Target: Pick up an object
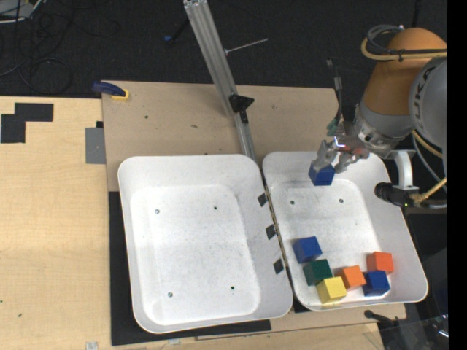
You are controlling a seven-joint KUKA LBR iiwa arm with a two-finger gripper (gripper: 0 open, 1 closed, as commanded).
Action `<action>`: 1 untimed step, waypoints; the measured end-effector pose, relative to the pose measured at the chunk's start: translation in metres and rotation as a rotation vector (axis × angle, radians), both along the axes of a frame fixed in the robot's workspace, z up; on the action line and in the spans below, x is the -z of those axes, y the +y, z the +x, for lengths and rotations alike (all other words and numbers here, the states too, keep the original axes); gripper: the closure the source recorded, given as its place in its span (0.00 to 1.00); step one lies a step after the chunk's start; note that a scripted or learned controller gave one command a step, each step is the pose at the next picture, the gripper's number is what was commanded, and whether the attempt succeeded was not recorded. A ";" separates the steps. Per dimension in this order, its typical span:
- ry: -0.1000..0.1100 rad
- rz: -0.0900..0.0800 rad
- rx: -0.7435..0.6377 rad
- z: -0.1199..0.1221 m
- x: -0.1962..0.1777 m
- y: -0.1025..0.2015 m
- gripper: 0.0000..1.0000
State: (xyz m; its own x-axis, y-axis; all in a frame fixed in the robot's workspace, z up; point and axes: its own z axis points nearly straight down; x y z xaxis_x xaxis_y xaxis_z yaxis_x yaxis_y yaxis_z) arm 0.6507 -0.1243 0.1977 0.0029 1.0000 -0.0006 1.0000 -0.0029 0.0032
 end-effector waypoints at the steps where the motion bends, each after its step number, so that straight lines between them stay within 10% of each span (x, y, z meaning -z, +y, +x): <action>1: 0.002 0.000 -0.002 0.000 -0.053 -0.002 1.00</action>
State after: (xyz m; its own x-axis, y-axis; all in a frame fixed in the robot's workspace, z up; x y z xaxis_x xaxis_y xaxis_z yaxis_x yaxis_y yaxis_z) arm 0.6506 -0.1262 0.2502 0.0011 1.0000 -0.0006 1.0000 -0.0011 0.0015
